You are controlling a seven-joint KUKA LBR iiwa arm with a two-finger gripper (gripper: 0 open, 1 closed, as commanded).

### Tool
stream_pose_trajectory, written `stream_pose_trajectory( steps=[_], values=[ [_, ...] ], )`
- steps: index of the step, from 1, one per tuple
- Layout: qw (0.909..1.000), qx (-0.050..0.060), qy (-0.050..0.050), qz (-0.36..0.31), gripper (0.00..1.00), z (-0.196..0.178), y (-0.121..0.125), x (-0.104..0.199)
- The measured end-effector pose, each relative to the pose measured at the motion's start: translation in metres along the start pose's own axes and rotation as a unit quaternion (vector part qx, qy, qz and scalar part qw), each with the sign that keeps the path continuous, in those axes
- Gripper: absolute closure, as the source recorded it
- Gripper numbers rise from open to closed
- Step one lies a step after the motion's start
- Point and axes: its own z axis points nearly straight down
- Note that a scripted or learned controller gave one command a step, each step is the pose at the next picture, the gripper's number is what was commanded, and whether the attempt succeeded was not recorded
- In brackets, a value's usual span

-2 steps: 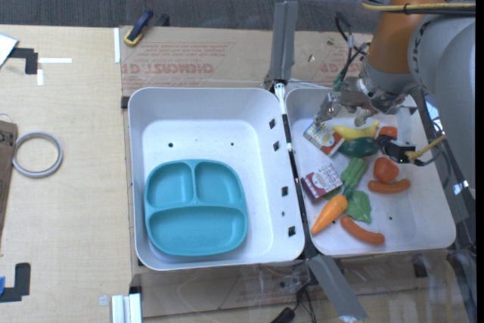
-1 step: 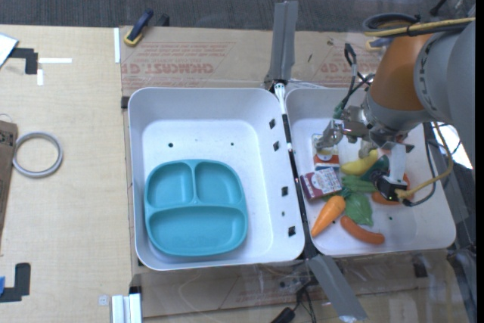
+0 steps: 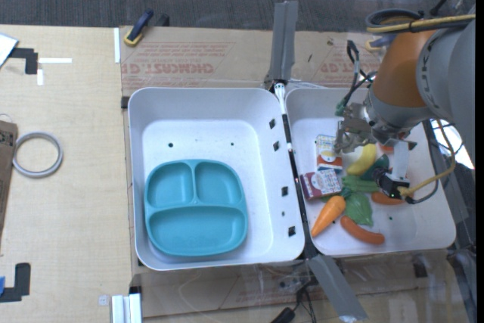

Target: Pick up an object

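Because the toys are heaped together in the right bin (image 3: 435,234), the hand (image 3: 352,138) hangs low over that pile — whether it is open or closed I cannot tell. Just below and right of it lies a banana (image 3: 364,158), with a small carton (image 3: 323,182) below, a carrot (image 3: 327,214) further down and a chilli (image 3: 361,231) beyond that, so any is a likely pick. Well to its left, the other bin (image 3: 144,117) holds a teal plate (image 3: 196,206) — probably not the target.

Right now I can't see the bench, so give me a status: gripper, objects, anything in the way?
Gripper low over right bin, above the toy food. Carrot, banana lying loose. Teal tray in left bin, clear of the work.
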Motion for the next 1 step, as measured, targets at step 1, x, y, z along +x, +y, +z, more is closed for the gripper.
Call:
stream_pose_trajectory(
  steps=[1],
  values=[
    [0.9999, 0.007, -0.002, 0.015, 1.00, -0.1512, -0.0439, -0.0432]
  ],
)
